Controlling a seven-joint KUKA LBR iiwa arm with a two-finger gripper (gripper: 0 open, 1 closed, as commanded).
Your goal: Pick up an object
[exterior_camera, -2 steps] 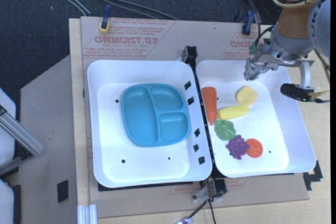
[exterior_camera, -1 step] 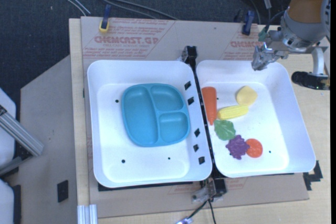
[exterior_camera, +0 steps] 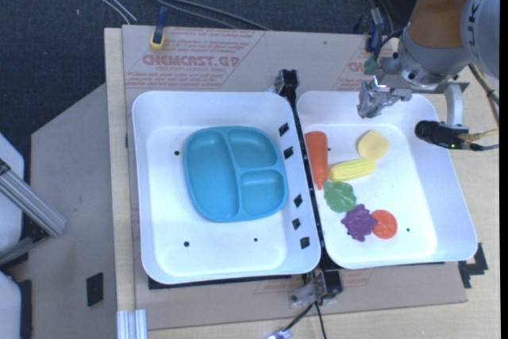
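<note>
In the right bin [exterior_camera: 444, 206] lie several toy foods: an orange carrot [exterior_camera: 317, 156], a yellow corn cob [exterior_camera: 352, 168], a pale yellow lemon-like piece [exterior_camera: 372, 144], a green broccoli piece [exterior_camera: 340, 195], purple grapes [exterior_camera: 358, 222] and a small orange-red round fruit [exterior_camera: 384, 224]. My gripper [exterior_camera: 371, 105] hangs over the far part of the right bin, just beyond the lemon-like piece, pointing down. Nothing shows between its fingers.
The left bin [exterior_camera: 155, 234] holds a blue divided plate [exterior_camera: 235, 171]. A black divider with clips runs between the two bins. The arm's grey and orange body fills the top right corner. Cables lie on the dark floor behind the bench.
</note>
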